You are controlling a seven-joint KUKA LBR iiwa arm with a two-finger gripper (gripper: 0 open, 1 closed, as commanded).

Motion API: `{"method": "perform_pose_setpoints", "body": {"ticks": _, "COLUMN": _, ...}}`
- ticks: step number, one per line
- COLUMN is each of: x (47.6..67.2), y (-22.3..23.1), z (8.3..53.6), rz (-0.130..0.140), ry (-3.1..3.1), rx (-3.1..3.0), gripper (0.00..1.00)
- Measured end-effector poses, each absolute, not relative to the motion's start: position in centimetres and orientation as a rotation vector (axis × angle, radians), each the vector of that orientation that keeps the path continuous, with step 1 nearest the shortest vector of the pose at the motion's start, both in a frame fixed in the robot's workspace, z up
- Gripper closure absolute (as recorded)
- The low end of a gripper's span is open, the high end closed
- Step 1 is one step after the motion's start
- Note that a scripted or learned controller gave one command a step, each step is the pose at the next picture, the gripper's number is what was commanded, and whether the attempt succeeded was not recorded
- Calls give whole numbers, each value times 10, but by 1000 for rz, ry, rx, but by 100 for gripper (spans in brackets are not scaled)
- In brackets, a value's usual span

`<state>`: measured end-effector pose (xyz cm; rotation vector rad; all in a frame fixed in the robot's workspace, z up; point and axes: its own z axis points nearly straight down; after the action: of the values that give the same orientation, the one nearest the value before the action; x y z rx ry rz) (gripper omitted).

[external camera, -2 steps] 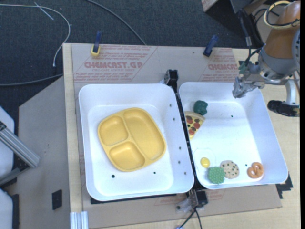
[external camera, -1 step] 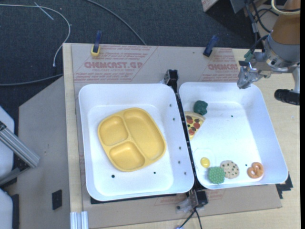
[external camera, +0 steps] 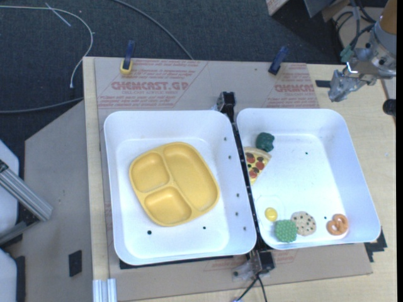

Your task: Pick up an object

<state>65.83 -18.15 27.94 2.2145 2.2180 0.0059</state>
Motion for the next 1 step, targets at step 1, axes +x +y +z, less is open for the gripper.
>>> {"method": "perform_pose_setpoints", "body": {"ticks": 1, "x": 661, "y": -124, "z": 264, "rz": 1, "ry": 2231, "rx": 2217, "gripper": 100}}
